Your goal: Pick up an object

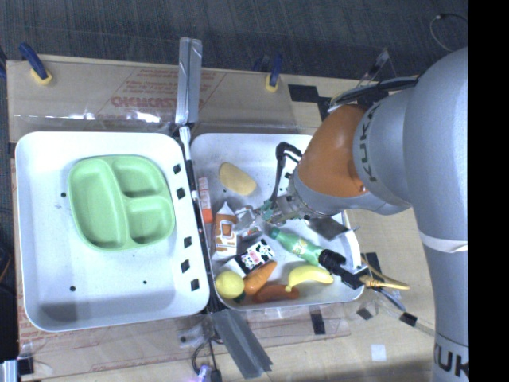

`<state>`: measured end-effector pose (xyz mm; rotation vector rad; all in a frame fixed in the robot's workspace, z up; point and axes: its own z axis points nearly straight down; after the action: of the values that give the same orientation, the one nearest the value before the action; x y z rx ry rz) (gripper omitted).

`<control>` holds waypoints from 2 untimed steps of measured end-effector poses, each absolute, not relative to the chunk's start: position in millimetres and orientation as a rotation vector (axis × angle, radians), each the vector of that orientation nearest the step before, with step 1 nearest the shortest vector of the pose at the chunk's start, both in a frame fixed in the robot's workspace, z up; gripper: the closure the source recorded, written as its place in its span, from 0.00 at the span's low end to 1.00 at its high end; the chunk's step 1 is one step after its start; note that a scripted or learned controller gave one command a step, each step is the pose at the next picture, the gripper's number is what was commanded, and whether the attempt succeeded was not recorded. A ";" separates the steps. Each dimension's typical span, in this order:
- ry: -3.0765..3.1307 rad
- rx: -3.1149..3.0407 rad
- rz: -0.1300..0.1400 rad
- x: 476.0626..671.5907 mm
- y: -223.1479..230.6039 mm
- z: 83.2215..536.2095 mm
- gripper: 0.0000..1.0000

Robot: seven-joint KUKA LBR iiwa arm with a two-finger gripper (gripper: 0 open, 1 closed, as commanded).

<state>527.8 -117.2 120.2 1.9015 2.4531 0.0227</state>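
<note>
Arm: I see the grey arm [413, 142] reaching in from the right, low over the right bin [208, 148].
Gripper: the gripper [256, 216] sits among the clutter at the bin's middle; I cannot tell how it stands.
Objects: a green bottle [296, 245], banana [308, 276], carrot [259, 278], lemon [229, 285], cow-patterned carton [256, 255] and orange box [226, 234] crowd the near half; a pale potato-like piece [237, 179] lies apart.
Left bin: left bin [32, 237] holds a green divided tray [122, 202].

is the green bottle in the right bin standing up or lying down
Lying down. The green bottle rests on its side in the right bin, running slantwise from near the gripper towards the banana.
</note>
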 end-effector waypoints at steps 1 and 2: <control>2.484 1.895 0.012 556.8 -115.8 105.1 0.00; 2.487 1.885 0.020 559.7 -113.5 118.0 1.00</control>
<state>559.7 -113.5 118.0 1.8847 2.4872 0.0195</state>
